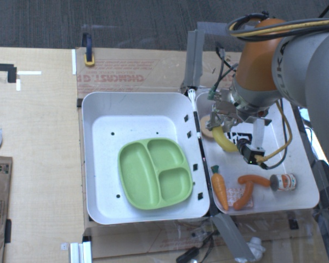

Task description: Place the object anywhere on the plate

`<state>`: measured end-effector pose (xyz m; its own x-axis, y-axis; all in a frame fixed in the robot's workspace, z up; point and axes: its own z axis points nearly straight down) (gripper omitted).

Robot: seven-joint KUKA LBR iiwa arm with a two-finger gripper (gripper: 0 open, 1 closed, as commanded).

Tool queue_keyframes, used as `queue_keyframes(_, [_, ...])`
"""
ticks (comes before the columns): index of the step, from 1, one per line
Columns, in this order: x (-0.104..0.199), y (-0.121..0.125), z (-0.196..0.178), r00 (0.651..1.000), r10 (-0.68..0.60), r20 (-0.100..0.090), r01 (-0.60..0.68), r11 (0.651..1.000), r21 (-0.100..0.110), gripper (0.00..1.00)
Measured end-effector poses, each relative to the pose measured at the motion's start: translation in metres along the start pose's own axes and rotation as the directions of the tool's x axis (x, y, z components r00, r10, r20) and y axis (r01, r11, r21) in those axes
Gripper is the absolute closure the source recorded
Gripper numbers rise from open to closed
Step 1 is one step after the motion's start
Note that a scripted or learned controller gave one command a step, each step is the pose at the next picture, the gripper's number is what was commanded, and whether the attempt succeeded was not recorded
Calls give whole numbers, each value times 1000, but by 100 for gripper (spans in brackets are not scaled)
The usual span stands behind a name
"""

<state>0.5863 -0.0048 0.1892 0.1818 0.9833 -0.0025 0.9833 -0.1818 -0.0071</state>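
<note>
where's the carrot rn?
The carrot lies in the right bin, at its front-left corner against the wall shared with the left bin, just left of the sausages and in front of the banana.

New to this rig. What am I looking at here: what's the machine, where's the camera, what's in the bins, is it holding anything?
The machine is a single grey robot arm with an orange band above its wrist, reaching in from the right. One fixed camera above the bench looks down at a slant. Two shallow white bins sit side by side. The left bin holds a green divided plate, which is where an object should end up. The right bin holds toy food: a banana, a carrot, a sausage and a small jar. The gripper is low over the banana, but the wrist hides its tips, so I can't tell whether it has hold of anything.
</note>
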Motion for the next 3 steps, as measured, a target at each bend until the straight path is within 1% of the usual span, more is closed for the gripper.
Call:
queue_keyframes(1, [41, -57, 1, 946, -325, 0, 325, 946, -1, 100])
queue_keyframes(2, [40, -57, 1, 946, -325, 0, 325, 946, -1, 0])
queue_keyframes(3, [75, -101, 32, 941, -338, 15, 339, 941, -22, 0])
